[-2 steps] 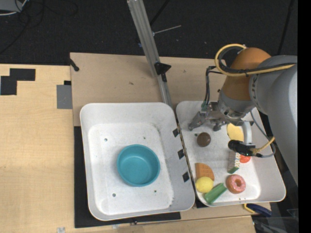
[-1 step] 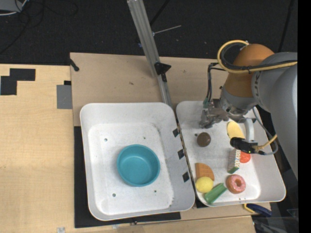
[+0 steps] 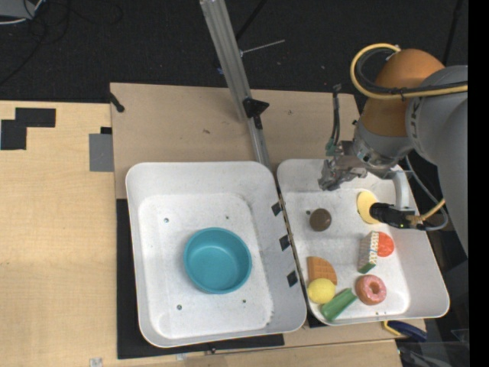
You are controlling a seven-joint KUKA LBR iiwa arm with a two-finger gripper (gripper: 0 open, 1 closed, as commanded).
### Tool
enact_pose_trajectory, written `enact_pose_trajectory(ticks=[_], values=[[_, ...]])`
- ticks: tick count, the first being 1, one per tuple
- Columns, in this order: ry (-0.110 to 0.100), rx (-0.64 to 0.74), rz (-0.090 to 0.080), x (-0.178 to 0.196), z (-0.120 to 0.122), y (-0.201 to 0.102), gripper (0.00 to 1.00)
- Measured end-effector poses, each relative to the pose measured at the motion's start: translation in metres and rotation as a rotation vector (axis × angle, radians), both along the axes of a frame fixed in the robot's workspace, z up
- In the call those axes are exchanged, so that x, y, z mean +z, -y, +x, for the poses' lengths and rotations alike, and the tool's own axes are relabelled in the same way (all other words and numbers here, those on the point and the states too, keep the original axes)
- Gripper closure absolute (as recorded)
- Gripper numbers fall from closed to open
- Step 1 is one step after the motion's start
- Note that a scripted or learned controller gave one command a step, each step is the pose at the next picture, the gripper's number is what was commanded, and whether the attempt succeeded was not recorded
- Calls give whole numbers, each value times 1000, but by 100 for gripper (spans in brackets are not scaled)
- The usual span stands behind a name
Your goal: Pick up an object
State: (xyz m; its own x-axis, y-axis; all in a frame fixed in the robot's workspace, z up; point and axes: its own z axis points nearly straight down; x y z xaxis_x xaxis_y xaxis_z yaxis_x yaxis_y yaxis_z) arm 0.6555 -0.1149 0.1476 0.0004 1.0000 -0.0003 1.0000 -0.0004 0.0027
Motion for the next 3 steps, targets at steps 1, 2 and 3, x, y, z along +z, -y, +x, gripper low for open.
enact_pose_trajectory(ticks=[1,2,3], values=[[2,0,0,58,9,2,100],[2,0,0,110,10,3,100],[-4,3,1,95,-13,-40,100]])
